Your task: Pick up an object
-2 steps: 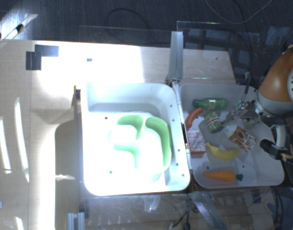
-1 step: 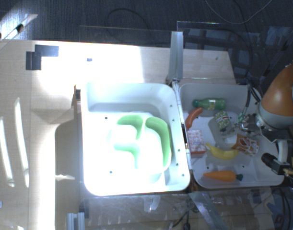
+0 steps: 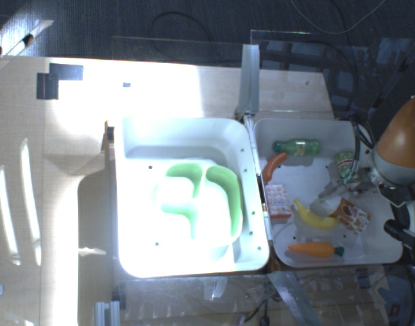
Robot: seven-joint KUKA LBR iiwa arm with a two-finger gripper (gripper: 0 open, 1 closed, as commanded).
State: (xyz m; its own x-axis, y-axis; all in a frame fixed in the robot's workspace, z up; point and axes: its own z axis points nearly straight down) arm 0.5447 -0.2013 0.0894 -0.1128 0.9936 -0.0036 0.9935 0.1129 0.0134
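Objects for picking lie in the right bin (image 3: 390,250), seven by my count. One yellow banana (image 3: 314,216), curved and smooth, sits near the bin's middle. One orange carrot (image 3: 314,249) with a green tip lies toward six o'clock. One red chili (image 3: 274,164) and one green bottle (image 3: 297,147) lie toward eleven and twelve o'clock. One flat printed packet (image 3: 276,200) rests at nine o'clock by the wall. One small orange carton (image 3: 351,215) sits just beside the banana at four o'clock. One round green-patterned cup (image 3: 344,160) stands at two o'clock.

The claw (image 3: 336,190) reaches in from three o'clock, its pale metal tip low over the banana; I cannot tell how it is set.

The left bin (image 3: 187,131) holds one green divided tray (image 3: 207,195), washed out by glare. Both bins are white, shallow, with rounded corners. The bench (image 3: 71,182) is pale wood; dark carpet with loose cables lies beyond.
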